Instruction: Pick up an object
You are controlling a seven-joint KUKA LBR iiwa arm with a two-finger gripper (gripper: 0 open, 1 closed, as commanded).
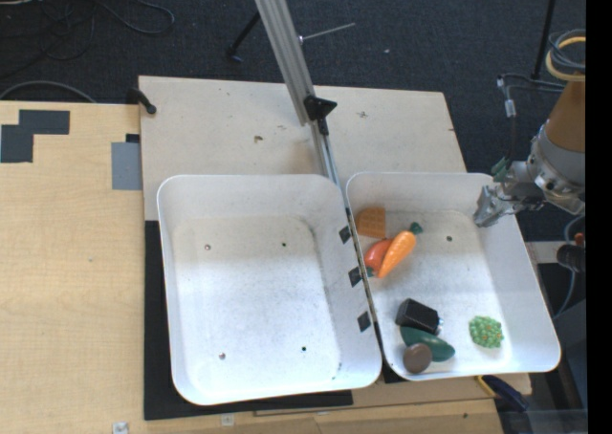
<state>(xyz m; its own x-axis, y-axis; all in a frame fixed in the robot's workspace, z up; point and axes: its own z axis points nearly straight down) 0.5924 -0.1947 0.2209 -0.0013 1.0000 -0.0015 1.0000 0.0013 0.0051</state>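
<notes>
**Two bins, all objects in the right one**

The left bin (253, 289) and right bin (516, 279) sit side by side, touching. In the right bin, a block (371, 222) lies at the back left. Just in front, a carrot (398, 252) leans on what may be a tomato (376, 253). Nearer the front sit a box (418, 314), a leaf (435, 346) and a ball (417, 358), clustered. A sponge (486, 332) lies to their right. The gripper (490, 205) hangs over the back right rim.
</notes>
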